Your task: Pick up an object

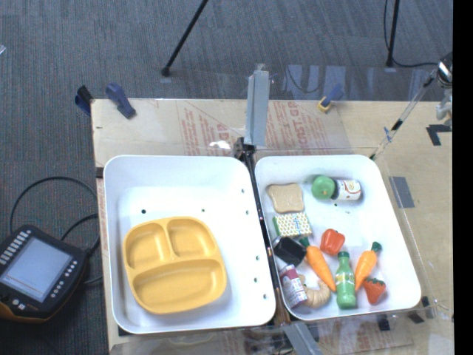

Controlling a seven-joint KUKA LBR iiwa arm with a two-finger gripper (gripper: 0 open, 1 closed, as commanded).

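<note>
On the desk (170, 128) stand two white bins side by side. The left bin (185, 172) carries a yellow plate (174, 265) with three compartments, lying toward the bin's front left corner. All the things I could pick lie in the right bin (369, 168). Near its back edge there is a green ball-shaped fruit (323, 187), and a small jar (349, 190) lies on its side touching it on the right. A slice of toy bread (285, 197) lies near the bin's left edge, and just in front of it a small patterned box (293, 224). A black object (290, 251) rests in front of this box, close to the left wall. A red pepper (332, 240) is near the middle of the bin. In front of it a carrot (320, 267) lies at a slant, beside a green bottle (345, 279), and a second carrot (366, 267) is on the other side of the bottle. A red strawberry-like piece (375, 291) sits near the front right corner. At the front left corner a small can (295, 287) lies against a beige piece (318, 296). About my hand, I cannot tell how far it is open, or if it has hold of anything.
</note>
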